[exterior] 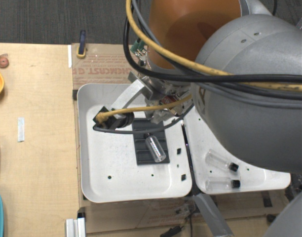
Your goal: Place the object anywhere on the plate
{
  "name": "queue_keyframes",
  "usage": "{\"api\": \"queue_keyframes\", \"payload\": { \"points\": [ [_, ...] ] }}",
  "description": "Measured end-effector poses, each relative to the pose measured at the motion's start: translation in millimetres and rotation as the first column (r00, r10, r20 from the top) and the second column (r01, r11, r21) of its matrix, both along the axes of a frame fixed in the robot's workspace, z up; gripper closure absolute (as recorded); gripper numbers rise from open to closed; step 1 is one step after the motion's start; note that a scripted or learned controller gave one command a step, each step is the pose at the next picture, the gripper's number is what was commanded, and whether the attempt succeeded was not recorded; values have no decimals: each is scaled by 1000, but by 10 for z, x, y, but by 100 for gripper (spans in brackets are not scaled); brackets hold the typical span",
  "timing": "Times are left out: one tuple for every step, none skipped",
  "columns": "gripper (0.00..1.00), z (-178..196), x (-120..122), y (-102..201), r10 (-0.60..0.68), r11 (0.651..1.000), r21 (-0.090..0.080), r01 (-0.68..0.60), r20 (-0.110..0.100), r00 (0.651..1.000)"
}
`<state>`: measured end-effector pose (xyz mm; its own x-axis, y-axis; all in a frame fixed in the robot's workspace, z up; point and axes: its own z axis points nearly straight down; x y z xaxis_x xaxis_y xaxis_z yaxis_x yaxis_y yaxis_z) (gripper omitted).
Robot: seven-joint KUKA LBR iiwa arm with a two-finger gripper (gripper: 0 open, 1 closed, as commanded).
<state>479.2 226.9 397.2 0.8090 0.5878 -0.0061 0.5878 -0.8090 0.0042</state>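
Observation:
A small silver cylinder (156,148) lies on a dark rectangular plate (142,154) in the middle of the left white bin (121,181). It rests on the plate's right half, tilted slightly. My gripper (160,113) hangs just beyond the plate's far edge, largely hidden under the grey and orange arm (230,58). It sits apart from the cylinder, and nothing shows in its grasp.
A yellow and black cable bundle (114,117) droops into the left bin's far-left part. Two clear vials with black caps (221,161) (221,184) lie in the right bin (259,179). The wooden bench (37,132) lies to the left, with cardboard (104,65) behind.

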Motion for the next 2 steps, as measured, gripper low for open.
{"api": "queue_keyframes", "payload": {
  "points": [
    [0, 1, 0, 0, 0, 1000, 0, 0, 0, 1000],
    [100, 82, 11, -15, -3, 1000, -4, 3, -2, 1000]
  ]
}}
